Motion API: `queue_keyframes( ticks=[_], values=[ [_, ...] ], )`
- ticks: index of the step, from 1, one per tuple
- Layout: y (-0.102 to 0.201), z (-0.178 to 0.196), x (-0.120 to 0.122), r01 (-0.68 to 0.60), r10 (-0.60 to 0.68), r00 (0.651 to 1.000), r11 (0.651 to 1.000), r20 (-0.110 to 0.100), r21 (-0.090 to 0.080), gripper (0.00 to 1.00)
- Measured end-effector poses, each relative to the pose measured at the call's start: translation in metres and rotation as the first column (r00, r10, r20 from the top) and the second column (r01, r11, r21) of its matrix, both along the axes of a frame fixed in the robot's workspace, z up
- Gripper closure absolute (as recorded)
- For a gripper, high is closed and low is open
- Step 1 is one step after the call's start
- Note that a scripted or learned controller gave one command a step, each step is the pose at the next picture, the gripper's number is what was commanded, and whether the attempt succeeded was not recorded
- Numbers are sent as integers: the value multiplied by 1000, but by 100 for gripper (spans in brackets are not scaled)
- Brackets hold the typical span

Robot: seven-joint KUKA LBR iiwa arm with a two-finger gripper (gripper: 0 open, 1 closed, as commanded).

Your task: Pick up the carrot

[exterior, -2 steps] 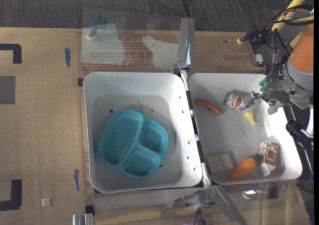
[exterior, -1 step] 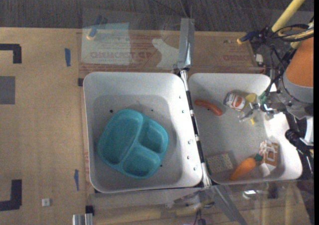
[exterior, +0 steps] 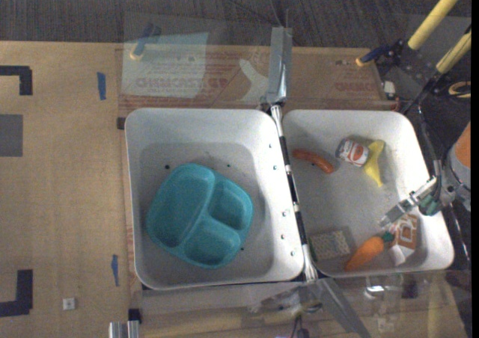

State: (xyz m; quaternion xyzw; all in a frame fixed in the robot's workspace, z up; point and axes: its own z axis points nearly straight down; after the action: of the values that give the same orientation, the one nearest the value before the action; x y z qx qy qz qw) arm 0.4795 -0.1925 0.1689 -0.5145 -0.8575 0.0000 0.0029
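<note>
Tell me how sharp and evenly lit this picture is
Camera view: soft throughout, small items fuzzy; light is even, with faint shadows inside the left bin; the clear sheet above it shows pale glare; the carrot stays readable.

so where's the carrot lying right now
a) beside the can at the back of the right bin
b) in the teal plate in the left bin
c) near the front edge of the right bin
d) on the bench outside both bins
c: the carrot lies near the front wall of the right bin, beside a small grey pad, with the tool just above it to the right.
</note>
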Motion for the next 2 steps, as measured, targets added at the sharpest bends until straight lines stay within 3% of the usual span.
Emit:
queue_keyframes(
  ticks=[1, 2],
  values=[
    [23, -4, 21, 10, -10, 1000, 1000, 5, -3, 0],
    [64, 41, 4, -178, 178, 984, 984, 6, -3, 0]
  ],
)
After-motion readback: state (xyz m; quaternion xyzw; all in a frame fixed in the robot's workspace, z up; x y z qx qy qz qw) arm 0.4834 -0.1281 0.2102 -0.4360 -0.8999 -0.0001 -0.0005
